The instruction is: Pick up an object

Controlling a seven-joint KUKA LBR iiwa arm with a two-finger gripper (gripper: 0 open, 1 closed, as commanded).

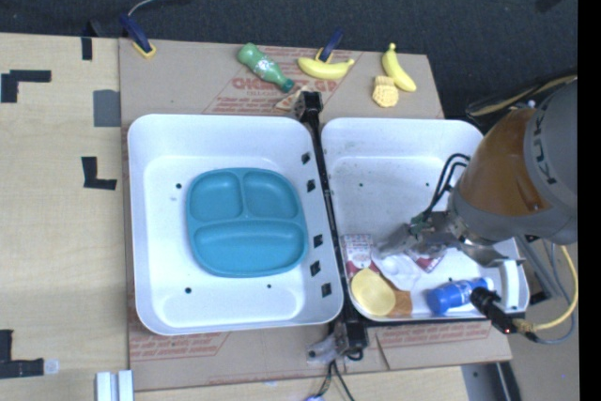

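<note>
blue divided plate [248, 223] in a white bin [150, 202]; yellow disc [373, 292]; blue bottle [453, 296]; green bottle [264, 67].

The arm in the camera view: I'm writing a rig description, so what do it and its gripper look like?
The arm is bulky and rounded, grey, with a broad orange band above the wrist. Thin black cables loop from the band toward the gripper, a small dark metallic part. A yellow cable curves beside it at the bench edge.
</note>
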